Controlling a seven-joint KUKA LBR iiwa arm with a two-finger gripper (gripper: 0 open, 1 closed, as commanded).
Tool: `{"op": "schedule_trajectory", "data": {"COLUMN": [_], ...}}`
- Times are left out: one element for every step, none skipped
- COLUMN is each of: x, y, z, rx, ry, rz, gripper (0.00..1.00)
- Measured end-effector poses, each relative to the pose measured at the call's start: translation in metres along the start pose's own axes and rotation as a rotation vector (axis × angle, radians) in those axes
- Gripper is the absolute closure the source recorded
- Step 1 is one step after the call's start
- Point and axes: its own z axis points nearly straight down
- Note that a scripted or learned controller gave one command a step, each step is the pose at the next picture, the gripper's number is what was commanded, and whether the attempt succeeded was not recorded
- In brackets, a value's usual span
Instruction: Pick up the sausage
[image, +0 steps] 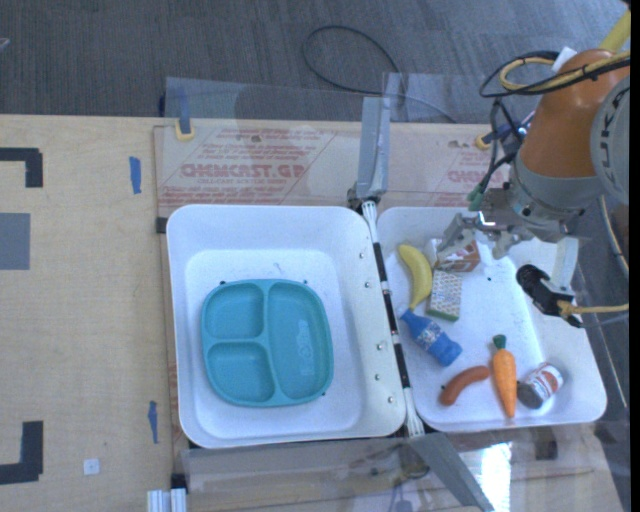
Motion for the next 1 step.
{"op": "schedule_trajectory", "data": {"x": [-0.0003], "y": [0.0011], "z": [-0.0090], "rx": [-0.001], "ry": [-0.001], "rz": [-0.001], "gripper": [1.00]}}
